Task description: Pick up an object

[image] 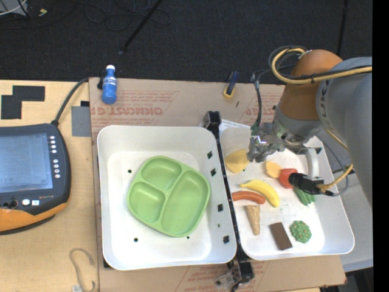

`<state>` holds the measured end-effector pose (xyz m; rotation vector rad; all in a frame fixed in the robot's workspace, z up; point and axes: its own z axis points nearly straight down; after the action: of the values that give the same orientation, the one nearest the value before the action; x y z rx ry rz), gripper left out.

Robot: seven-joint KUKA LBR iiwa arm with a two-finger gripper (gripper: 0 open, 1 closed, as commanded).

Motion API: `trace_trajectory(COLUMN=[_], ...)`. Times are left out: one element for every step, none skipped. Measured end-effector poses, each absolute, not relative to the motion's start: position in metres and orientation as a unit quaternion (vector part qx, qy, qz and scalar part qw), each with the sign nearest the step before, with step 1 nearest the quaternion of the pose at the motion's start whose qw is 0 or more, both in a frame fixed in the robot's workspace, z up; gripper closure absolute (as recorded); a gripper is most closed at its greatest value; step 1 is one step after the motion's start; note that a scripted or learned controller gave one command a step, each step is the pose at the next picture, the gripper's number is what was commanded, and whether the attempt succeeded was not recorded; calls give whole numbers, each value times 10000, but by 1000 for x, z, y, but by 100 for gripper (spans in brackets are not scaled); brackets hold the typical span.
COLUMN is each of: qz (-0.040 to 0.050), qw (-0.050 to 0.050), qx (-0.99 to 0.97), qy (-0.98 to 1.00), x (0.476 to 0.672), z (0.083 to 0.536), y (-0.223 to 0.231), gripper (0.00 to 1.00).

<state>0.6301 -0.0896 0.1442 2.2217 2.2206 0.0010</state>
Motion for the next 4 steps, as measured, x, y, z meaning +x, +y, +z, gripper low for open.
trace_trajectory(qz=[6,0,-13,-15], qw=[8,0,-27,-24], qx=[7088,7082,7063,7063], qy=[7054,7060,7079,7080], x=[627,627,602,587], z=[205,229,220,220], y=[-97,-99,-57,-10], gripper=[100,100,100,100])
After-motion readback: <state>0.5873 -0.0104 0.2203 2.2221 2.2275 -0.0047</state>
